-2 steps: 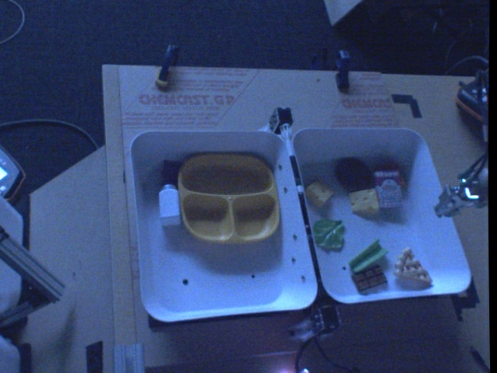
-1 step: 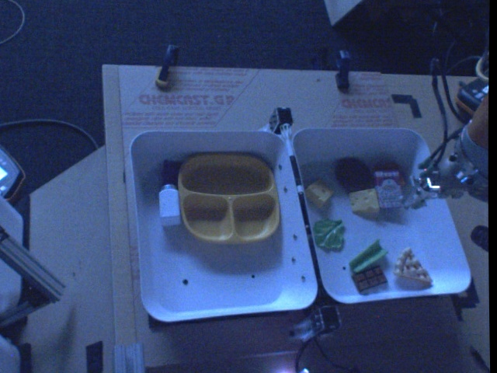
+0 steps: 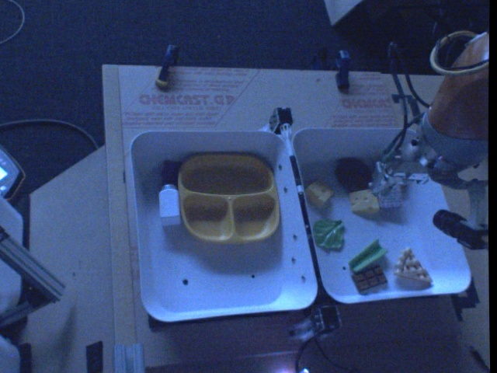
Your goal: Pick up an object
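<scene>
Yellow cheese cube (image 3: pixel 363 202) sits in the right bin (image 3: pixel 435 282), touching my tool (image 3: pixel 390 183); whether it is open or closed I cannot tell. Crowding from the dark round piece (image 3: pixel 352 172) could spoil my grasp.

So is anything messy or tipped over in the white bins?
Nothing looks spilled or broken. The yellow divided plate sits flat in the left bin, with a small white bottle at its left edge. The toy food pieces lie scattered in the right bin, near the gripper.
</scene>
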`<control>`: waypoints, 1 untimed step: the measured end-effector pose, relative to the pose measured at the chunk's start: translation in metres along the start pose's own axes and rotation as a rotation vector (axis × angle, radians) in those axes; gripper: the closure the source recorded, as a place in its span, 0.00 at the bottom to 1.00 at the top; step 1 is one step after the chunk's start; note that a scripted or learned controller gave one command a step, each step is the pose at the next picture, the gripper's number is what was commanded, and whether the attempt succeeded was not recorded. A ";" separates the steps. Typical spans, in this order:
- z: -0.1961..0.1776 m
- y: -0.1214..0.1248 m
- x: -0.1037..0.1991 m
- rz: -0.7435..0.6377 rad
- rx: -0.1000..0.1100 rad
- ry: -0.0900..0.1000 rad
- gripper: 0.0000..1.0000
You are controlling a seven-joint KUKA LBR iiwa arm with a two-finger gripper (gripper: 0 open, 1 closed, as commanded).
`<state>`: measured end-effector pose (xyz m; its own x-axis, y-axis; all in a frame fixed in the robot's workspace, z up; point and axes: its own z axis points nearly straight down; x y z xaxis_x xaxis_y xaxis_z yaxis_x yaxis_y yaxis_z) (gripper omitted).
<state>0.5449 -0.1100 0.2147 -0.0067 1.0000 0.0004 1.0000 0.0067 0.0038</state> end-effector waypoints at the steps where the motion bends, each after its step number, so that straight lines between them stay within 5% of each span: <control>1: -0.011 0.030 0.047 0.001 -0.001 -0.001 1.00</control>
<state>0.5747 -0.0633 0.2262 -0.0056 1.0000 -0.0003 1.0000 0.0056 0.0051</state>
